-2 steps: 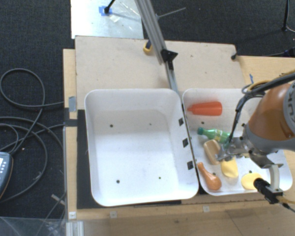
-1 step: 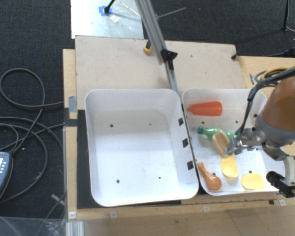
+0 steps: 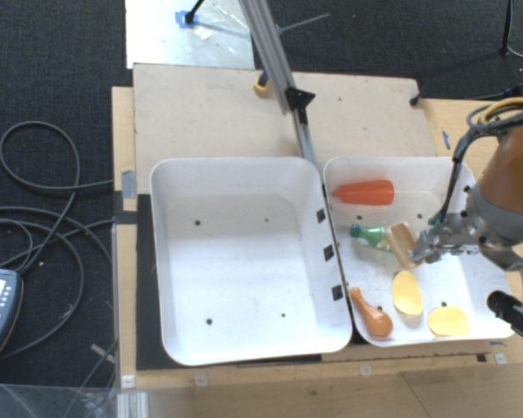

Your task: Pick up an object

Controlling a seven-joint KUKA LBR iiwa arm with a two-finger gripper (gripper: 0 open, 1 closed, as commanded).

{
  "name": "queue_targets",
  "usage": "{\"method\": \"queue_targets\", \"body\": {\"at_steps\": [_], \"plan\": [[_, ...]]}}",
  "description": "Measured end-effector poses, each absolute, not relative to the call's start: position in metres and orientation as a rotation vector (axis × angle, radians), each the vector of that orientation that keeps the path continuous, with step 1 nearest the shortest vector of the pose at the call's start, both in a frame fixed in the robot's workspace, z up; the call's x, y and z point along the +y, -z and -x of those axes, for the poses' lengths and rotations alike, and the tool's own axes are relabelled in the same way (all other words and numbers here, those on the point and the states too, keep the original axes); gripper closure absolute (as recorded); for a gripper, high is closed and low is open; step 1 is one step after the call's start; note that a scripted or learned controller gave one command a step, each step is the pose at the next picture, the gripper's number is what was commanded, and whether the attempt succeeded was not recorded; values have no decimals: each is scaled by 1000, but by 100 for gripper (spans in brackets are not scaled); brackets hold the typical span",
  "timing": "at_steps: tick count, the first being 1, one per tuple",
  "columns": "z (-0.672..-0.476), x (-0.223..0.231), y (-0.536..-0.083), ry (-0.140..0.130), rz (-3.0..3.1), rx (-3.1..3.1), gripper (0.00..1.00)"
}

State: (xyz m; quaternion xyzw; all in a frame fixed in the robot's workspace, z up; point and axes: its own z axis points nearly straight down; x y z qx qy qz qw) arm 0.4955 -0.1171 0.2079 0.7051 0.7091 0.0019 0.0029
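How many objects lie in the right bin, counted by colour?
Orange or red: 2, the carrot-like piece and the drumstick-shaped piece
Yellow: 2, one oval piece and one flat piece
Green: 1, the small item
Tan: 1, the block beside the gripper
Total: 6

The arm [image 3: 510, 185] comes in from the right, orange band showing above the grey wrist, which bends down and leftward. Its end effector [image 3: 425, 249] sits low at the tip, pointing left, yellow cables looping over the top.
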Motion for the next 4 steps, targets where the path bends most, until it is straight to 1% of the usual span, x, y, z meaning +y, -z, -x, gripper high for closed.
{"method": "queue_targets", "body": {"at_steps": [2,3,4], "plan": [[-520,-10,-200,-5,-2209,2234,100],[-532,52,-214,-7,-2208,2235,100],[-554,99,-224,-7,-2209,2233,100]]}}
